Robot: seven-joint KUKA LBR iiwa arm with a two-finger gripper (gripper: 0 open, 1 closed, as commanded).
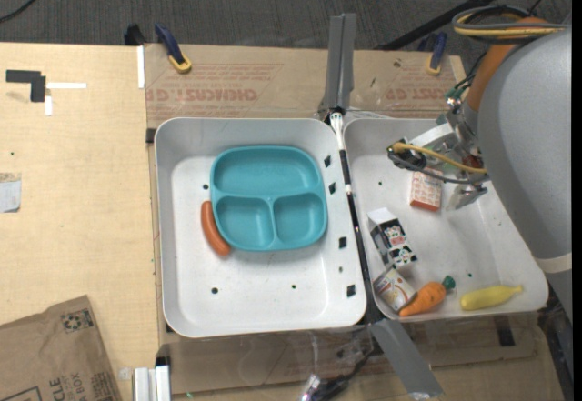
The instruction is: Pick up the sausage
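Camera view: sausage (215, 228) in left bin (173, 235), beside teal tray.

Sausage lies on the bin floor, touching the left edge of the three-compartment teal tray (269, 197). Gripper (455, 174) hangs over the right bin (482, 245), well apart from the sausage; finger state cannot be told. Right bin also contains a red-white packet (425, 193), small carton (392, 240), toy carrot (427, 296), yellow banana (491, 297).

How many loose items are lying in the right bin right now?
5: a red-and-white packet near the gripper, a small carton mid-bin, a wrapper, a carrot and a banana along the front. The arm may hide more.
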